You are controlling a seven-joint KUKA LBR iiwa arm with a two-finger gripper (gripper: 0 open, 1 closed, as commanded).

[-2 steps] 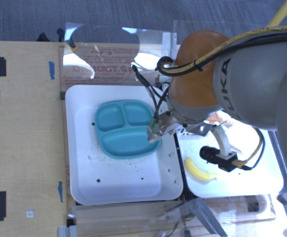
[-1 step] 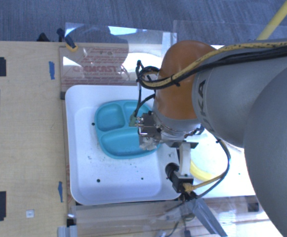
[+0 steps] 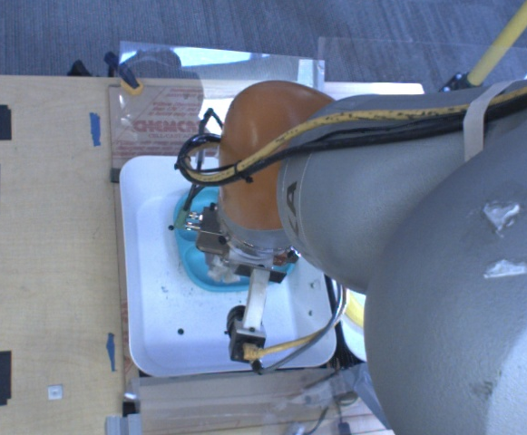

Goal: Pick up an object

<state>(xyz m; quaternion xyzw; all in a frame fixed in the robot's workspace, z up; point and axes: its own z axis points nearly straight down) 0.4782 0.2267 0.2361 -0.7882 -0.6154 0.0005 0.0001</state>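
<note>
A light blue round object point(image 3: 194, 263), like a shallow dish, lies in the middle of the white bin point(image 3: 150, 279). The arm's orange band point(image 3: 258, 152) and wrist cover most of it. My gripper point(image 3: 219, 254) points down right over the blue object, at or very close to its surface. The wrist hides how the jaws stand and whether anything is between them. A white bracket with a black block point(image 3: 245, 329) hangs from the wrist toward the bin's front edge.
The big grey arm point(image 3: 426, 243) covers the right half of the view, with a bit of yellow point(image 3: 355, 310) showing beneath it. A wooden board point(image 3: 41, 243) lies left of the bin. Clear plastic with red print point(image 3: 159, 120) sits behind it. Black and yellow cables point(image 3: 195, 157) loop by the wrist.
</note>
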